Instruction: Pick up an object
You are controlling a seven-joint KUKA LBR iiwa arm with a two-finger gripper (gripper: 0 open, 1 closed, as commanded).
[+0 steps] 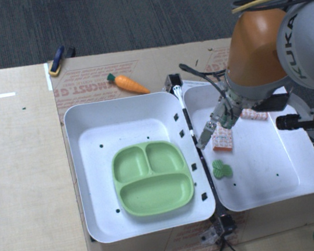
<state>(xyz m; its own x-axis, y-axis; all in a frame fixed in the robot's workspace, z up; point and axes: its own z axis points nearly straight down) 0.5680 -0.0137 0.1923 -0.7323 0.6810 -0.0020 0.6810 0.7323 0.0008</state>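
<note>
1. Where the arm reaches into the right bin (308, 183), we find the hand (218, 123) low over its left part.
2. We cannot tell how far the hand is open, or whether it grips anything.
3. A small red-and-white packet (223, 140) lies just below the hand; a green toy (221, 170) sits nearer us.
4. Left of the hand, a green divided plate (152, 178) rests in the left bin (86, 127).

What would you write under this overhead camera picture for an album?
A robot arm's gripper reaches into the right bin near a small carton; a green divided plate sits in the left bin.
</note>
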